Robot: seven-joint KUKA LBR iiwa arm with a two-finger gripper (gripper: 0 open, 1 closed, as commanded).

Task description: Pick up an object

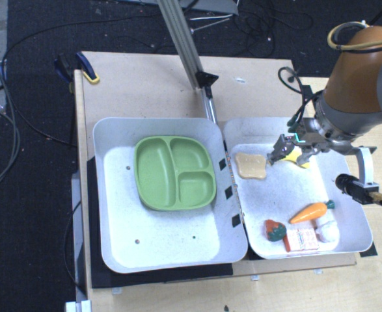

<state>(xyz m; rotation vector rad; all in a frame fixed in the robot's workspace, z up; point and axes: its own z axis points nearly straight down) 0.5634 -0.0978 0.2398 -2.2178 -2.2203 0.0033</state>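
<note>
A: Where the surface (151, 77) comes nearest the camera, what lies in the two bins?

B: At the near edge of the right bin (347, 242) there is a red and white carton (301, 240), lying flat. Just left of it sits a small red and green toy fruit (275, 230), and just right of it a whitish lump (327, 231) that I cannot identify. A toy carrot (310, 212) lies slantwise right behind them, its green end pointing right.

A: And the left bin?

B: The left bin (112, 239) holds a green divided plate (175, 172), three compartments, sitting flat near the bin's far half.

A: Further back in the right bin?

B: A slice of toy bread (250, 166) lies flat near the bin's left wall. Just right of it is the gripper (287, 149), low over the bin's far part, with a yellow object (299, 155) right under or beside it.

A: Are the fingers closed on that yellow thing?

B: I cannot tell. The fingers are dark and small against the bin, and their gap is not readable. Whether they touch the yellow object is unclear too.

A: Behind that?

B: The grey arm (353, 96) with its orange band rises at the right, and a metal pole (181, 31) slants away over the surface's far side.
</note>
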